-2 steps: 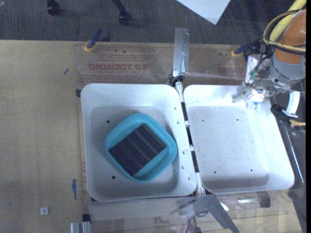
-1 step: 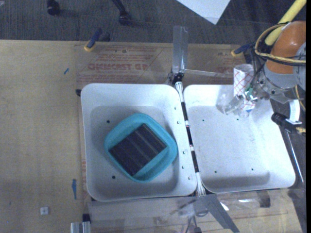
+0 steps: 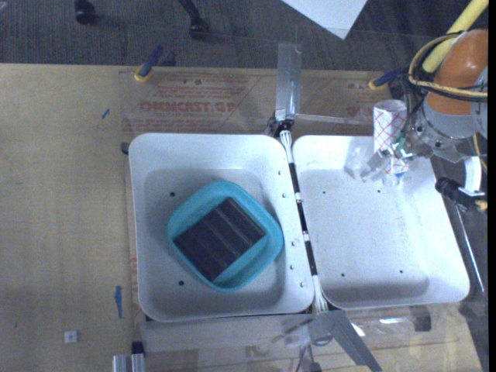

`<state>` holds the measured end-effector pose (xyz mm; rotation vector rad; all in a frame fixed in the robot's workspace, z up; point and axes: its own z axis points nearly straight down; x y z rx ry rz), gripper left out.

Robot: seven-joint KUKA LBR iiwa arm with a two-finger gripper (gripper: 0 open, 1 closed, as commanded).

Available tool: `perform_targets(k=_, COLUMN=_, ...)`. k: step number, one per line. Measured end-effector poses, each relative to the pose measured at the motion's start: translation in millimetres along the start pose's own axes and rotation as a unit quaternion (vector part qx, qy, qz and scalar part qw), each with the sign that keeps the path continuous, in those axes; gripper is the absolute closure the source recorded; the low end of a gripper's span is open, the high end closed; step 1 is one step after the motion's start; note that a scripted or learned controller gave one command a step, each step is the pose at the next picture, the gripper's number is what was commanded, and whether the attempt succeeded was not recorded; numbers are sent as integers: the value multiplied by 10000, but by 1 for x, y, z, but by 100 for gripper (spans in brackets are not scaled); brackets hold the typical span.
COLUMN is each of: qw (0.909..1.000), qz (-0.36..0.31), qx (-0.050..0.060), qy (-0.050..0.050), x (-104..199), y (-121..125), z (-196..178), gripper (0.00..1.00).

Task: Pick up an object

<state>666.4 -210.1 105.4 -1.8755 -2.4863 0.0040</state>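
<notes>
Up at about 2 o'clock over the right bin (image 3: 434, 285), the gripper (image 3: 385, 163) hangs high with a paper cup (image 3: 387, 127) beside it, can't tell if it's holding it, probably lifted clear of the teal container (image 3: 225, 235).

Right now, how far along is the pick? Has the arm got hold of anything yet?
Done: the arm has reached in, with the gripper above the right bin's far corner. In hand: something pale and blurred sits at the gripper, but a grasp cannot be confirmed. Left: a clear grasp and lift. The teal dish with its dark ridged block lies untouched in the left bin.
</notes>
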Motion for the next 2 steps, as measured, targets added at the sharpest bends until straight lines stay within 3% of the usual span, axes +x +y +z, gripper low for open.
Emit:
perform_targets(k=1, qw=9998, qz=-169, qx=-88, qy=-101, x=71, y=20, z=-46, gripper=100)
perform_targets(k=2, qw=9994, qz=300, qx=-108, qy=-107, x=109, y=30, z=-74, gripper=100)
